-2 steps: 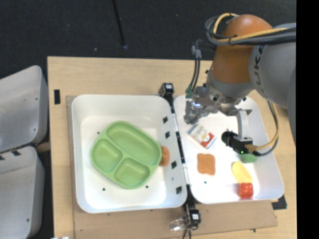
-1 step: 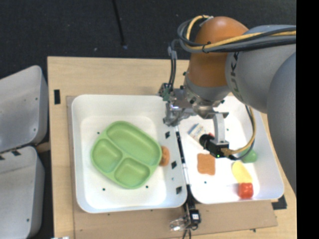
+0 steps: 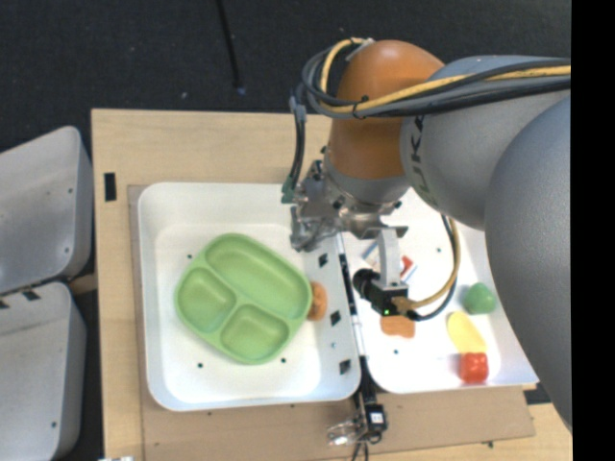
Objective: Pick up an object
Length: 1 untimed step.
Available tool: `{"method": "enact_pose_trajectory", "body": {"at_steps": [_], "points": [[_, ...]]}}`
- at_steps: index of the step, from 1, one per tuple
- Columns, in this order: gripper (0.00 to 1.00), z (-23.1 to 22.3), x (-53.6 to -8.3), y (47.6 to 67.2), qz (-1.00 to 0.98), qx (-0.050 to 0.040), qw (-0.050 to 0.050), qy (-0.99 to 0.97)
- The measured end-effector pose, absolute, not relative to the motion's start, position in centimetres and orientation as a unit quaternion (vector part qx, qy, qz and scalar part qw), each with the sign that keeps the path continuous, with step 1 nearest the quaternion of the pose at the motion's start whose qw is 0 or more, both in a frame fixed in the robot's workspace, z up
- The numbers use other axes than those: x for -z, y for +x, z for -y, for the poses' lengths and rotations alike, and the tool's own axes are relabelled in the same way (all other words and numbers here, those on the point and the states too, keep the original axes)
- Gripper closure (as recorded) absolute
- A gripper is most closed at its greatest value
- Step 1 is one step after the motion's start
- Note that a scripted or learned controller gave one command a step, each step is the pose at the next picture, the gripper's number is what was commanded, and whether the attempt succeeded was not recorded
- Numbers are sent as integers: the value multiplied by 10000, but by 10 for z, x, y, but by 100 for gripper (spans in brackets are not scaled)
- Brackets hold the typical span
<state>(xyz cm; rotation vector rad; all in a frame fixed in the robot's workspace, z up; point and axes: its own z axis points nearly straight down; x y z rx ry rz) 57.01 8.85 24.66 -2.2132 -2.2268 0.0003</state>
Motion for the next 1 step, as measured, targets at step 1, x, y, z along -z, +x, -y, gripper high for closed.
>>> {"method": "enact_pose_trajectory", "body": {"at_steps": [1], "points": [[0, -87, -247, 570, 7081, 0, 8, -7061]]}}
